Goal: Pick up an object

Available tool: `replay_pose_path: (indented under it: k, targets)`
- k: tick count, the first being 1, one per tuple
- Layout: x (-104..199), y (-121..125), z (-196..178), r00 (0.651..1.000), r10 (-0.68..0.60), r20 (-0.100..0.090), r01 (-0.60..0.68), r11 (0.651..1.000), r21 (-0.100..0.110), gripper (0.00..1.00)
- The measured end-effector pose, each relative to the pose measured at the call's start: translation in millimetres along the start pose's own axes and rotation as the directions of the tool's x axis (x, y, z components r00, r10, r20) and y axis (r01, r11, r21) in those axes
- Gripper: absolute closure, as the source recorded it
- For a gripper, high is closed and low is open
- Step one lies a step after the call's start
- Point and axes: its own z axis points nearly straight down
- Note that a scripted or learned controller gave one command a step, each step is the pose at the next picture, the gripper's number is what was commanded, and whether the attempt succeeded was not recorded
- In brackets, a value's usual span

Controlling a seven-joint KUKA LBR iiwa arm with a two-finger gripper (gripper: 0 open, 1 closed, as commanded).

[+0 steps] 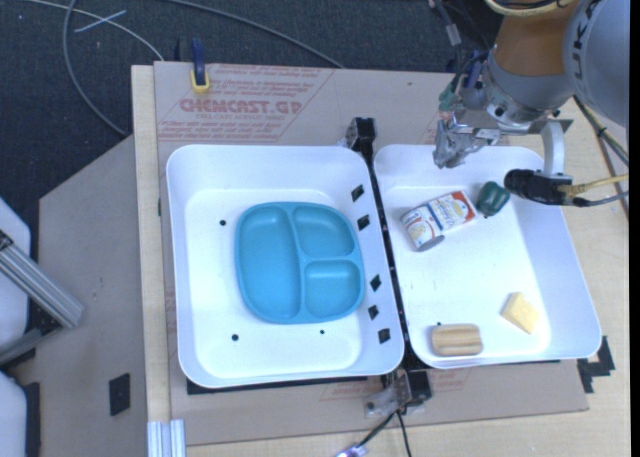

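The right bin (pixel 560 275) holds a white can with a red label (pixel 437 220) lying on its side, a dark green round object (pixel 492 197), a yellow wedge (pixel 520 312) and a tan bread-like block (pixel 456 340). My gripper (pixel 452 152) hangs over the bin's far left corner, above and behind the can, apart from every object. Nothing shows between its fingers. The orange-banded wrist (pixel 540 20) rises behind it at the upper right.
The left bin (pixel 200 245) holds a blue divided plate (pixel 300 262). Black clips (pixel 362 135) line the seam between the bins. A cardboard sheet (pixel 250 100) lies under both bins, and cables (pixel 100 5) trail across the dark floor behind.
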Motion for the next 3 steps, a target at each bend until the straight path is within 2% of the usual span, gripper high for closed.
replay_pose_path:
  k: [1, 2, 3]
  targets:
    - [61.2, -6.3, 6.6, 1.000, -0.002, -0.001, 0.002, 1.000, 0.000, 1.00]
    - [114.0, -11.5, -5.4, 1.000, -0.001, 0.000, 0.001, 1.000, -0.004, 1.00]
    - [157.7, -8.2, -5.3, 1.000, 0.001, 0.001, -0.001, 1.000, -0.004, 1.00]
